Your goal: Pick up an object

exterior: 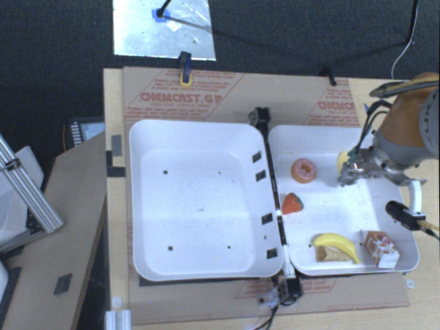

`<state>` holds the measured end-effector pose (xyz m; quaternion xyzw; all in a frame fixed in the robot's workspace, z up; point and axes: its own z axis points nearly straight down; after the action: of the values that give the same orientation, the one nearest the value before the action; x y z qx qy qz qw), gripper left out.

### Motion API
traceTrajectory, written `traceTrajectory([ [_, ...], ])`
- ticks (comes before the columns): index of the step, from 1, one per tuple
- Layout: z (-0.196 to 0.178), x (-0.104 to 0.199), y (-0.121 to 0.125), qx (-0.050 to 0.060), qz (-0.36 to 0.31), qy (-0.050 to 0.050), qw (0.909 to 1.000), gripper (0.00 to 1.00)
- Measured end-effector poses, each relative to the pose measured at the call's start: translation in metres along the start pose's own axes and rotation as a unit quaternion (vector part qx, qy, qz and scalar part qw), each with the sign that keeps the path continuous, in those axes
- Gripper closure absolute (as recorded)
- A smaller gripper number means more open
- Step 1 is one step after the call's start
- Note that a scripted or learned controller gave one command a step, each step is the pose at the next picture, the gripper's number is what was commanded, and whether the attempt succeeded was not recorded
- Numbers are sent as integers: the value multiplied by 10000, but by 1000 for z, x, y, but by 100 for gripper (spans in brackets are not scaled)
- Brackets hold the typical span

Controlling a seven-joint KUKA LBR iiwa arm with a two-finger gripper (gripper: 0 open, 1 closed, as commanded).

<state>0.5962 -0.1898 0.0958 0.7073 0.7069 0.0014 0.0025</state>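
Looking down on the desk (227, 88) from my remote seat, I start at the near edge of the right bin (344, 270). There a banana (337, 243) lies with its long axis left to right, resting over a brownish piece I can't identify, and a small red-and-white box (381, 248) sits just to its right in the near right corner. Further in, a red strawberry-like piece (293, 203) lies by the bin's left wall, and beyond it a pink donut (304, 170). The claw (349, 172) hangs over the far right part of that bin — I cannot tell how it is set, since the wrist hides its tip. A bit of yellow (342, 159) shows just beside it on the far side, too covered to name. My judgement: the donut is the nearest clear target, just left of the claw, with bare white floor between them. The bin's far wall and right rim crowd the arm; open room lies to the left and nearer. The left bin (148, 143) sits well apart.
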Motion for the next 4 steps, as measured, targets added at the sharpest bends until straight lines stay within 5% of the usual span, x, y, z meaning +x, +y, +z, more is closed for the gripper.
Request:
traceTrajectory([
  [3, -32, -1, 3, -45, -5, -11, 10000, 100],
  [4, 13, -17, 39, 6, -30, 2, 10000, 100],
])
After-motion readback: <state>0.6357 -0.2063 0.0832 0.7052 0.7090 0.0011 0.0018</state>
